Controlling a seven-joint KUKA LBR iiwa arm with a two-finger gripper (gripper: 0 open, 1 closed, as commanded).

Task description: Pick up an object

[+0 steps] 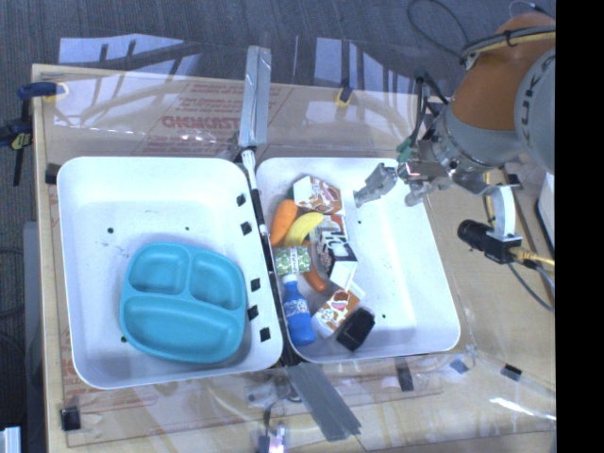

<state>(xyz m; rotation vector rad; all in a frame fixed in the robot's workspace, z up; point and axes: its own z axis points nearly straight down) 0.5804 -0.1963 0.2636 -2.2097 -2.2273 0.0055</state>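
The fingers (389, 183) are spread with nothing between them, hanging over the right bin (425, 281) near its far edge. Just left of them a carton (317, 197) tops a heap along that bin's left wall: orange (283, 222), banana (305, 227), bottle (296, 310), black block (355, 329). A blue tray (184, 300) fills the left bin (94, 206).

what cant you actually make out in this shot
- End effector, camera view: too small and blurred to tell how it stands or whether it grips anything.
- Pile in the right bin: the orange item, banana and blue bottle overlap with packets, hiding the lower ones.
- Packet labels: too small to read.
- Arm: cut off by the right edge.
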